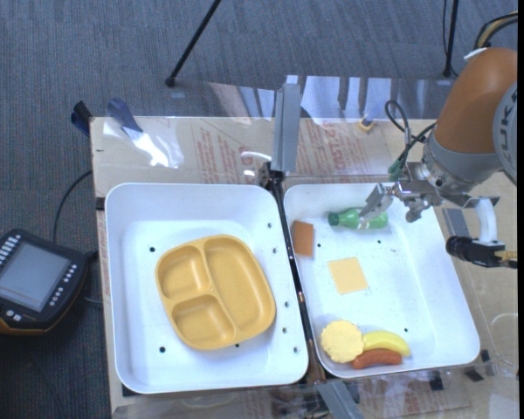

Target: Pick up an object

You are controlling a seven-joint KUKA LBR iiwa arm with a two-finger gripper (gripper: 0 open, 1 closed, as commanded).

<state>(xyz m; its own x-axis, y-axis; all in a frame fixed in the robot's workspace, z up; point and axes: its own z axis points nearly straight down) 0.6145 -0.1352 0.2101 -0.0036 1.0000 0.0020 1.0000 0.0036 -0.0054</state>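
Note:
In the right bin [437, 269], a green bottle [356, 219] lies on its side near the back wall. My gripper [393, 204] hangs just above and to the right of the bottle's right end, at the end of the grey arm with the orange band [476, 94]. Its two fingers stand apart, open, with nothing held between them. Further forward in the same bin are a brown square piece [303, 238], a yellow cheese slice [348, 275], a round yellow piece [341, 340], a banana [387, 342] and a red sausage [375, 359].
The left bin [131, 234] holds a yellow divided plate [215, 291]. A metal post [286, 129] rises behind the seam between the bins. A teach pendant [26, 278] lies on the floor at left. Cables and a black fitting [476, 250] hang by the right bin's right wall.

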